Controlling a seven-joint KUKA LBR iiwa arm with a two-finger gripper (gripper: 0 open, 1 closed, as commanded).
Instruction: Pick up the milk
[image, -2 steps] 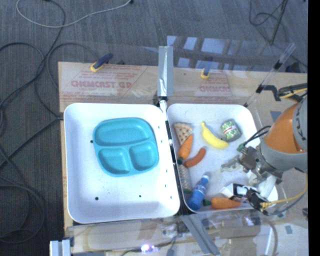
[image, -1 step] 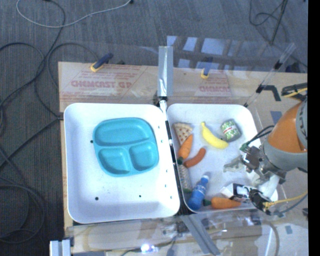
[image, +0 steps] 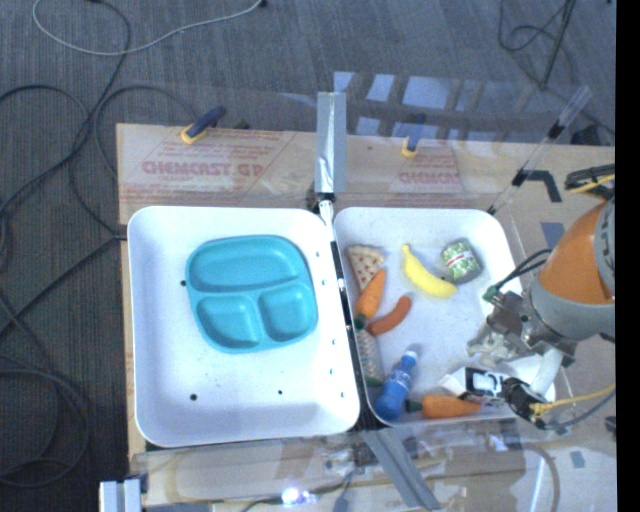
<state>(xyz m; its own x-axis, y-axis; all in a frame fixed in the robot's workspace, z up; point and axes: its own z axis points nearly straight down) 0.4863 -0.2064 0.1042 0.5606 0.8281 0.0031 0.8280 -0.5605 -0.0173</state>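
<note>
The milk (image: 476, 381) looks like a white carton with a dark label. It lies on its side at the near right corner of the right bin (image: 497, 228), partly hidden under the arm. My gripper (image: 492, 343) hangs just above and behind the carton, near the bin's right wall. The grey wrist and orange band rise from it to the right. Nothing shows clearly inside the gripper, and I cannot tell whether it touches the carton.
The right bin also holds a banana (image: 428, 275), a green and white packet (image: 461, 259), a waffle-like wedge (image: 365, 262), two carrots (image: 371, 293) (image: 450, 405), a sausage (image: 390, 313) and a blue bottle (image: 398, 383). A blue divided tray (image: 253, 291) lies in the left bin (image: 160, 380).
</note>
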